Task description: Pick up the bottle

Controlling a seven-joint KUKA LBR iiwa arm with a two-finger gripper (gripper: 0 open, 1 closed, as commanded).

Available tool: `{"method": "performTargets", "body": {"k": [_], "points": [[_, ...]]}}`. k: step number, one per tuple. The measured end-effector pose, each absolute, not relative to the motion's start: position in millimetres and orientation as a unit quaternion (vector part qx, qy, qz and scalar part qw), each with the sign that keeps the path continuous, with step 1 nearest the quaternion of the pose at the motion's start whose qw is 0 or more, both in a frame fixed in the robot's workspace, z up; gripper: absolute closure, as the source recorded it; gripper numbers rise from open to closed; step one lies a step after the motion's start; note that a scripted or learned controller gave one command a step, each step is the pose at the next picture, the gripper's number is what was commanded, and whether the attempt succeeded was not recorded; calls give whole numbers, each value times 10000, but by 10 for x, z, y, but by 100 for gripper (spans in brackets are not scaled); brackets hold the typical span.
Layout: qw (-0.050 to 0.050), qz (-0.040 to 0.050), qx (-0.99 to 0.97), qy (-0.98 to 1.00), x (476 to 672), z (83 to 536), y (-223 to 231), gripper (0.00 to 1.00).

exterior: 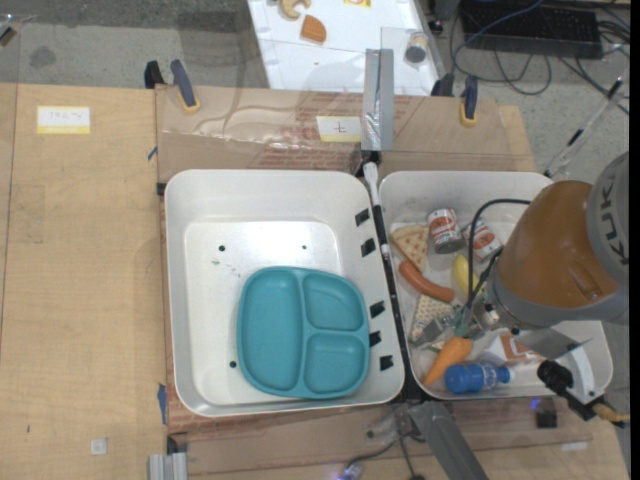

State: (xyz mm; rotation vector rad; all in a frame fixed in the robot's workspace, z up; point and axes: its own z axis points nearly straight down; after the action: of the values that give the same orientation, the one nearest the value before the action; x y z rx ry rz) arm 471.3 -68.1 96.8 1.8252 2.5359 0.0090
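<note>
The bottle (474, 377) is blue with a pale end and lies on its side along the front wall of the right bin (400, 190). An orange carrot (446, 360) lies just left of it, touching or nearly so. My gripper (468, 320) hangs low over the middle of the right bin, a short way behind and above the bottle, among the food items. The wide orange band of the arm (556, 253) hides the bin's right half and much of the gripper.
The right bin also holds a hot dog (425, 281), a toast slice (409, 241), a cracker (430, 316), two small cans (443, 229) and a yellow item (461, 274). A teal divided plate (301, 332) lies in the left bin (190, 268). A metal divider post (377, 98) stands behind the bins.
</note>
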Motion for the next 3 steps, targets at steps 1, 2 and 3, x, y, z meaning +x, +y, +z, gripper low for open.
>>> {"method": "performTargets", "body": {"k": [1,2,3], "points": [[0,6,4373,8993,4668,915,-769,0],[-3,10,4325,9016,4671,913,-652,0],[21,6,5599,8285,4672,1448,-943,0]]}}
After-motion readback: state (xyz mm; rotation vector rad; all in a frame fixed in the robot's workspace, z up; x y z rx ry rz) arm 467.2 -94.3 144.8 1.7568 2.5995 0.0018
